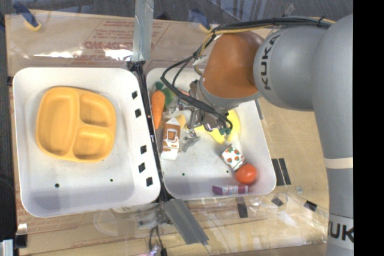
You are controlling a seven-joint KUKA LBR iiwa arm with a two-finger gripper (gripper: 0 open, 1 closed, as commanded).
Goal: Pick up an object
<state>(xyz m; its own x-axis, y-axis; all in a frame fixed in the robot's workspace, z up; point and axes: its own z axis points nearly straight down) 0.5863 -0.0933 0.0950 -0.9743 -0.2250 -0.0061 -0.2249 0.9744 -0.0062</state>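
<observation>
My gripper [192, 133] hangs low in the right bin [258, 129], under the orange band of the wrist [231, 66]. Just to its left lies a small brown and white carton [171, 138], close to the gripper; whether they touch I cannot tell. An orange carrot [157, 108] lies along the bin's left wall. A yellow object [231, 126] is partly hidden under the arm. At the front right sit a strawberry-print carton [233, 157], a red tomato [246, 174] and a purple bar [229, 189].
The left bin [24, 171] holds a yellow divided plate [75, 123]. Black cables [174, 72] loop from the wrist over the right bin's back left corner. The grey arm [312, 69] covers the bin's back right.
</observation>
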